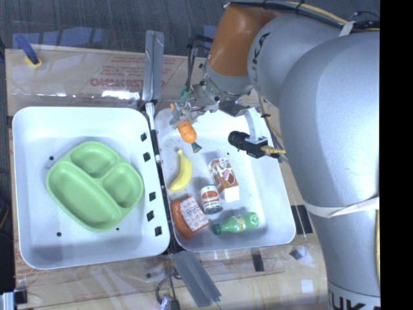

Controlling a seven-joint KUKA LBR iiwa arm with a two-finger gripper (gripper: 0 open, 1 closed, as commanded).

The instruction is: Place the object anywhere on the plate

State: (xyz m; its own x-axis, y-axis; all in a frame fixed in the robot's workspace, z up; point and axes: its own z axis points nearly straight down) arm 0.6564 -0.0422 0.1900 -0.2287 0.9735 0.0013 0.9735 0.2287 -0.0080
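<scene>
One plate (94,185), one carrot (187,133)

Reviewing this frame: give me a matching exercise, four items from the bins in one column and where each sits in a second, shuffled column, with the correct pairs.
Items:
1. green plate
2. banana
3. green bottle
4. carrot

Places:
A. lying along the right bin's near edge
B. in the left bin
C. at the far end of the right bin, just under the gripper
D. near the right bin's left wall, about midway along it

Pairs: 1-B, 2-D, 3-A, 4-C
</scene>
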